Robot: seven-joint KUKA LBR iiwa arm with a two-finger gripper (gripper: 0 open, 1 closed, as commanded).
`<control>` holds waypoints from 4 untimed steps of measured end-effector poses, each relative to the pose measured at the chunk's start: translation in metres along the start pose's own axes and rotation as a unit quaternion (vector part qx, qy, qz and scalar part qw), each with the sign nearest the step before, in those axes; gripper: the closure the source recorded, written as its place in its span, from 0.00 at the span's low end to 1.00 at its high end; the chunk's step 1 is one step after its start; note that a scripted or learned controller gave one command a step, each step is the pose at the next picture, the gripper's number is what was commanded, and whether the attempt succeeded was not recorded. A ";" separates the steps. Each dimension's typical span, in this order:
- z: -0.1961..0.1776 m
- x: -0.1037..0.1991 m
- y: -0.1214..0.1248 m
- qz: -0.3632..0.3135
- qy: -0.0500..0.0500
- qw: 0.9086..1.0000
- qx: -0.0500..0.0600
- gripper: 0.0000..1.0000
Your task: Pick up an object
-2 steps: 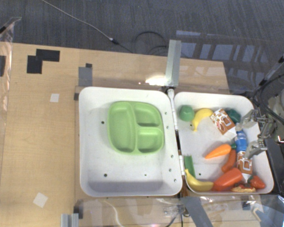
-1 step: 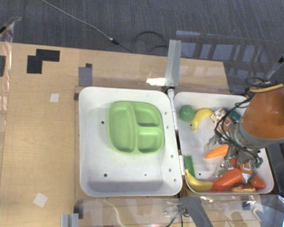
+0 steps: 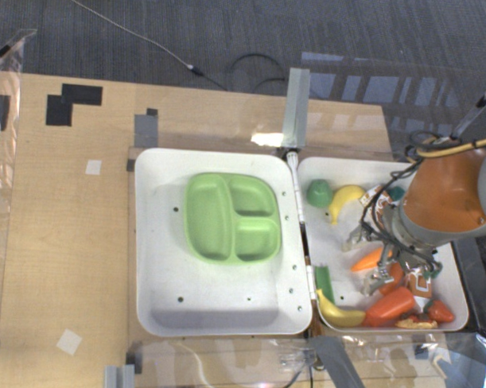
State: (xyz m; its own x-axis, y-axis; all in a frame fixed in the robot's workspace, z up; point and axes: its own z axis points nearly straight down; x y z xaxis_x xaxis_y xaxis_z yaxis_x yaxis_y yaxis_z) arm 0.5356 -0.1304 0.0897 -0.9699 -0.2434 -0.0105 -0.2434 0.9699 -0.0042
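Observation:
The right bin [image 3: 339, 173] holds toy food. A green round piece [image 3: 319, 192] and a yellow banana [image 3: 344, 202] lie at its back left. An orange carrot [image 3: 365, 262] lies in the middle, and a red pepper [image 3: 394, 304], a second banana [image 3: 339, 313] and a small green stick [image 3: 324, 278] sit toward the front. My gripper [image 3: 366, 259] hangs low over the carrot, open. One grey finger [image 3: 354, 238] is behind the carrot and the other in front of it. The orange wrist band [image 3: 446, 192] hides the bin's right middle.
The left bin [image 3: 158, 226] carries a light green divided plate [image 3: 230, 218]. A metal post [image 3: 296, 111] stands behind the wall between the two bins. More red and orange pieces [image 3: 438, 312] crowd the right bin's front right corner.

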 end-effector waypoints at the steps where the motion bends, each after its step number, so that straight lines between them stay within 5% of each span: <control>1: 0.000 -0.007 0.021 0.017 -0.001 1.000 0.001 0.00; 2: -0.001 0.031 0.026 0.102 -0.004 0.995 0.001 0.00; 3: 0.000 0.021 0.015 0.076 0.000 0.997 -0.001 0.00; 4: 0.000 -0.028 0.017 -0.004 -0.001 1.000 0.000 0.00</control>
State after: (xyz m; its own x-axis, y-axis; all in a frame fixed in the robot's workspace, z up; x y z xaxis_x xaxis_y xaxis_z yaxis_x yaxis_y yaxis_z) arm 0.5583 -0.1071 0.0898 -0.9678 -0.2512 -0.0134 -0.2511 0.9679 -0.0052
